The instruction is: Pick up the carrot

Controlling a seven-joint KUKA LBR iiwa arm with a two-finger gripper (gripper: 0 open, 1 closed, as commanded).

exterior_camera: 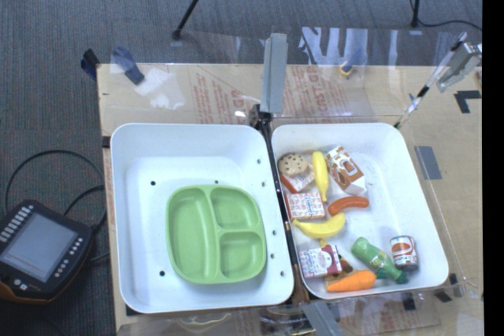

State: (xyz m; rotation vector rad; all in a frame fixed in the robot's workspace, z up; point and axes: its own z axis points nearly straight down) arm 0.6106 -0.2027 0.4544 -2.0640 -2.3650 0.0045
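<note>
Two white bins sit side by side on the bench [189, 94].

Camera view, arm: a small part of the arm shows at the upper right, near the bench's far right corner. The gripper [459, 67] appears there as a grey metal piece, well above and beyond the right bin [409, 161]. It touches none of the objects. Finger opening cannot be determined at this size; nothing is seen between the fingers.

Camera view, right bin:
- The carrot [352, 282] lies flat along the near edge, orange, pointed end toward the near left corner.
- A green bottle [377, 260] lies just beyond the carrot, touching or nearly touching it.
- A can [403, 252] stands near the near right corner.
- A small carton [320, 260] lies left of the carrot.
- Two bananas: one [320, 228] at mid-bin, one [320, 175] toward the far left.
- A sausage [348, 205] lies at centre.
- A cookie [293, 164] sits near the far left corner.

Camera view, left bin [134, 169]: a green divided plate [215, 234] lies in the middle.
</note>
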